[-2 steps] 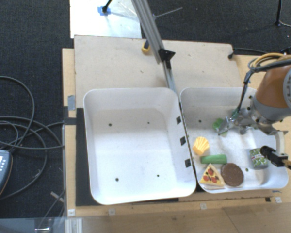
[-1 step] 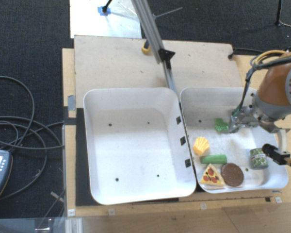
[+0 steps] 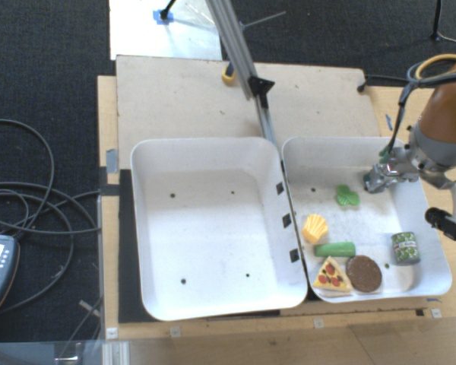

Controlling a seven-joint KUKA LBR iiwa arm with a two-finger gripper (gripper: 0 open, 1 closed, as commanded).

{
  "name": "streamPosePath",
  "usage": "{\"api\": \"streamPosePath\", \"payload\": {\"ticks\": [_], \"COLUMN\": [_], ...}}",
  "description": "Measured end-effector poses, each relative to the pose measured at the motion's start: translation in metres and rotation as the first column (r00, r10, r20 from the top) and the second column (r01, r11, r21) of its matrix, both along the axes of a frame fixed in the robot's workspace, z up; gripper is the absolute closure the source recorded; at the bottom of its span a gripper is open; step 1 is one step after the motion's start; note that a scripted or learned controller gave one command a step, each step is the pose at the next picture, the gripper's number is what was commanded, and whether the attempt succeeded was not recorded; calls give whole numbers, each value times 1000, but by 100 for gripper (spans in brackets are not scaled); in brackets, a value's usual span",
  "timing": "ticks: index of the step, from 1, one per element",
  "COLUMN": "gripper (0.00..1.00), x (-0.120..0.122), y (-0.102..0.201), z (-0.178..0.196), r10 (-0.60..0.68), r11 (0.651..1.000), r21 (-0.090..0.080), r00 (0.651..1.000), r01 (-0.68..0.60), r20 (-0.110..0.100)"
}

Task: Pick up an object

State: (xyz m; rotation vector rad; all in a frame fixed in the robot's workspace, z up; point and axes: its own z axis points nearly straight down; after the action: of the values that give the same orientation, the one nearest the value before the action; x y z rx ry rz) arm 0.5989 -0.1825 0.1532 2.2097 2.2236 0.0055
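Candidate object: small green leafy toy piece [image 3: 347, 197], lying in the right bin [image 3: 441, 284], in its rear half, roughly midway between the bin's left and right walls, clear of the other items. It lies just beside the gripper [image 3: 375, 179], toward the bin's front-left from the tool tip; the two look apart, not touching. The piece is compact and blobby with no clear long axis, so I judge that approach orientation matters little; the move turns on a short shift toward the front-left, then a descent. Gripper sits low near the rear of the right bin and carries nothing that can be seen; whether it is released or clenched I cannot tell at this resolution. Other items cluster at the front of the same bin: yellow shell-shaped toy [image 3: 315, 227] near the left wall, green cucumber-like stick [image 3: 335, 249] just in front of it with its long axis running left to right, pizza slice toy [image 3: 332, 275] at the front-left corner, brown round disc [image 3: 363, 273] just beside the slice, dark green can [image 3: 404, 248] toward the right wall. All well apart from the gripper. Left bin [image 3: 148, 158] sits alongside. Pick not yet made.
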Motion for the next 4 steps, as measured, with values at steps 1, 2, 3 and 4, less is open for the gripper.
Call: {"api": "streamPosePath", "payload": {"ticks": [1, 2, 3, 4], "gripper": [100, 100, 100, 100], "x": [10, 3, 20, 29], "y": [-6, -1, 58, 106], "z": [60, 112, 110, 114], "r10": [0, 1, 5, 4], "r11": [1000, 1000, 1000, 1000], "r21": [-1, 0, 3, 4], "r00": [1000, 1000, 1000, 1000], "r01": [0, -1, -5, -4], "r20": [2, 1, -3, -4]}}
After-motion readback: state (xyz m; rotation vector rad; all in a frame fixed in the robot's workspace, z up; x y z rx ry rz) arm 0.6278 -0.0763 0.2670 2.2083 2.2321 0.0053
